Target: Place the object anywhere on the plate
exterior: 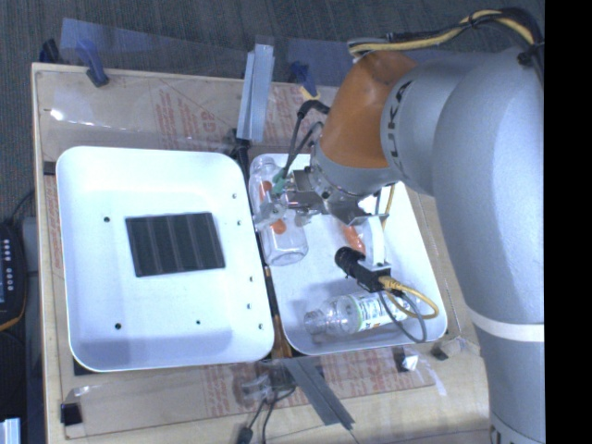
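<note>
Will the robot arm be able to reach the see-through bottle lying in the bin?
Probably yes. The bottle lies uncovered in the right bin, and the end effector hangs over that same bin, close by.

Two white bins sit side by side on a light wooden bench, the left bin wide and the right bin narrower, and their edges almost touch in the middle. In the right bin a clear bottle with a green and white label lies on its side near the front wall, its cap end toward the left bin, and a small orange thing lies a little behind it, too small to tell what it is. A grey bar stands at the back where the bins meet, a blue clip sits at the bench's back left corner, and a dark grey floor shows behind the bench.
</note>
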`<act>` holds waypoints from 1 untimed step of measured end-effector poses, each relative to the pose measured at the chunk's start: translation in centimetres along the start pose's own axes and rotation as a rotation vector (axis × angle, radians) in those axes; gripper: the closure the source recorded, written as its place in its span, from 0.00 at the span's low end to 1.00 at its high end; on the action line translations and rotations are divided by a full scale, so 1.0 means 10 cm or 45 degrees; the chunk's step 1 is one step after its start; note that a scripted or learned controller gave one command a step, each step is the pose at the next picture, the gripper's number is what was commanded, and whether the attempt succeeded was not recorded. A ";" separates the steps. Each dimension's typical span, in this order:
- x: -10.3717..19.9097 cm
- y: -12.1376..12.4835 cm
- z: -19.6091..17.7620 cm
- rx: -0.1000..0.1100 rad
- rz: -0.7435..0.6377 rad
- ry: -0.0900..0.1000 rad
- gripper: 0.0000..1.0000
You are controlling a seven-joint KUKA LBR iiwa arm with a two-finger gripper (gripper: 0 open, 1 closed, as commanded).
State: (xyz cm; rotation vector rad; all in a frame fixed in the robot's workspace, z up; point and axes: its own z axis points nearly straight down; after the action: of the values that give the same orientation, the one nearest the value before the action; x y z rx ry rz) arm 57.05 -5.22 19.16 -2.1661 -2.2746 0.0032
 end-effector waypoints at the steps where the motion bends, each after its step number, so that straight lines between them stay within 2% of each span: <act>1: -0.29 -0.26 -0.20 0.005 -0.276 0.002 1.00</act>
State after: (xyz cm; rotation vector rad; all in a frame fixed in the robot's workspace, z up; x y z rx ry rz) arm 54.60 -8.21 21.19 -1.9049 -2.4922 0.0054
